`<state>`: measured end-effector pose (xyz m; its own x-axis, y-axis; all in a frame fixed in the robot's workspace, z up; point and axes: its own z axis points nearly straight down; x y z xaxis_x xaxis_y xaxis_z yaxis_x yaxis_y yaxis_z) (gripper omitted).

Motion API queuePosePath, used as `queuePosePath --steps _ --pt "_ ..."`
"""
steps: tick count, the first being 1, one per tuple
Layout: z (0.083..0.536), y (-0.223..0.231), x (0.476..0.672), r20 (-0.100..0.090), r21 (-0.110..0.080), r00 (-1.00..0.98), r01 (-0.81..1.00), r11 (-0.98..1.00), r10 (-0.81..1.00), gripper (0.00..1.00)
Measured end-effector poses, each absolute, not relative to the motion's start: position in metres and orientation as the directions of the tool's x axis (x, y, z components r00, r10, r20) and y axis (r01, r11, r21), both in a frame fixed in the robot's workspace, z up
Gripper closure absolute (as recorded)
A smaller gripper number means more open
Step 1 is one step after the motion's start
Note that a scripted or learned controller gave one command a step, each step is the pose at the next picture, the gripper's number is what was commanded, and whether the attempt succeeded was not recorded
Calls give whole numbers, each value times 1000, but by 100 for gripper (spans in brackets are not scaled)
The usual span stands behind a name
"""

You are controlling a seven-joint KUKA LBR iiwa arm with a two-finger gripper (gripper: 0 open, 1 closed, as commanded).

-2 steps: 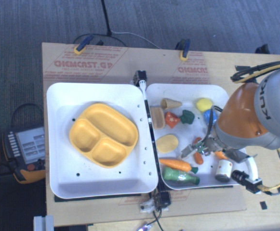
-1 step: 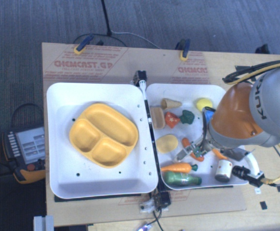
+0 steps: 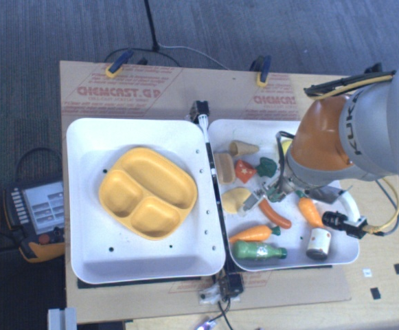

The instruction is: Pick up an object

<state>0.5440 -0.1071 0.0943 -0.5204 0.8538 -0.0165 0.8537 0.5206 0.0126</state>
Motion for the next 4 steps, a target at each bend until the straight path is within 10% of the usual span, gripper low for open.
queuePosePath --steps 1,2,3,4 --pt "105 -107 546 -22 20 -518 855 518 855 100" --pt "105 -107 546 -22 19 -518 855 519 855 0" --pt "95 -123 601 -6 9 -565 825 565 825 0" --pt "97 -140 532 -2 0 -668 744 668 744 0"
